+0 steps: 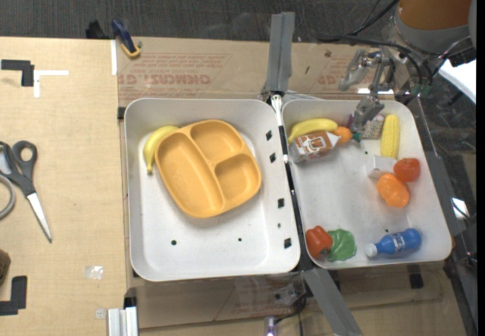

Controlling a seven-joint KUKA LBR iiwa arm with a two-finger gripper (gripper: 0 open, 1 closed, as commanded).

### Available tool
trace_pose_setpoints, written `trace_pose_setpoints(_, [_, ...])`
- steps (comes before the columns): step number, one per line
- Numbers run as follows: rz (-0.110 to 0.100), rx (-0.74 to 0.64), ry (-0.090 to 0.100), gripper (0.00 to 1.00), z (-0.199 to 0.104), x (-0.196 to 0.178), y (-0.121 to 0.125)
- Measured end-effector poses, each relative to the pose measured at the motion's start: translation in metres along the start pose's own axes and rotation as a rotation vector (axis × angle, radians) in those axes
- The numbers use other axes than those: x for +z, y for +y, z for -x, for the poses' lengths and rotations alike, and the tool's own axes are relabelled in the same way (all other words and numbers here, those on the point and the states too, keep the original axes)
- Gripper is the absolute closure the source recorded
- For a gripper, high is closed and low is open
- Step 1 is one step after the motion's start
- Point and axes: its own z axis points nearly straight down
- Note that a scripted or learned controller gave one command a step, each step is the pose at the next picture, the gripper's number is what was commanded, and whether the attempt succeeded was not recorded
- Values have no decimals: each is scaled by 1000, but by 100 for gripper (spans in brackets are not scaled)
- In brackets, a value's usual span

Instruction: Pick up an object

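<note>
My gripper (pixel 368 116) hangs over the far part of the right bin (pixel 356 198), below the grey wrist and its orange band. It is just left of a yellow corn cob (pixel 389 136) and right of a small orange piece (pixel 345 133). A banana (pixel 313 127) and a brown packet (pixel 313 146) lie to its left. Nearer the front are a red tomato (pixel 407 169), an orange fruit (pixel 393 190), a red pepper (pixel 318 239), a green item (pixel 342 245) and a blue bottle (pixel 395 243). I see nothing held in the gripper.
The left bin (pixel 204 251) holds a yellow divided plate (pixel 208 168) and a second banana (pixel 155 145) at the plate's left rim. Scissors (pixel 26 183) lie on the wooden bench far left. Cables trail at the upper right near the arm.
</note>
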Motion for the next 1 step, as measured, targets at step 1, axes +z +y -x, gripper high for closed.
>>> trace_pose_setpoints(1, [0, 77, 0, 0, -27, 123, -15])
